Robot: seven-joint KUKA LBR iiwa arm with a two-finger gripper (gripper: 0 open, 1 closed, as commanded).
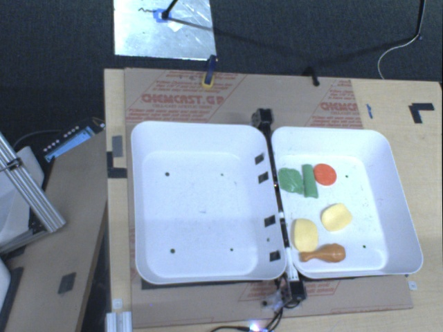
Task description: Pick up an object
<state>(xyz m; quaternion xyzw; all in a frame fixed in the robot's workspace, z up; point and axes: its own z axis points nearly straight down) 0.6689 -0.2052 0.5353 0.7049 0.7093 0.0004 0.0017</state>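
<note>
The right bin [387, 164] holds several small toy foods. A green leafy piece [291, 179] lies beside a green stick [309, 181], with a red-orange round piece [325, 174] just right of them. Lower down sit two pale yellow pieces, one at the right [336, 217] and one at the left [305, 234]. An orange-brown drumstick-shaped piece [323, 254] lies near the bin's front edge.
The left bin [149, 151] stands beside the right one, joined by a row of black clips [264, 178]. Both rest on a cardboard sheet [180, 99]. A shiny metal plate [165, 19] lies on the dark floor behind. A metal frame [28, 192] stands at the left.
</note>
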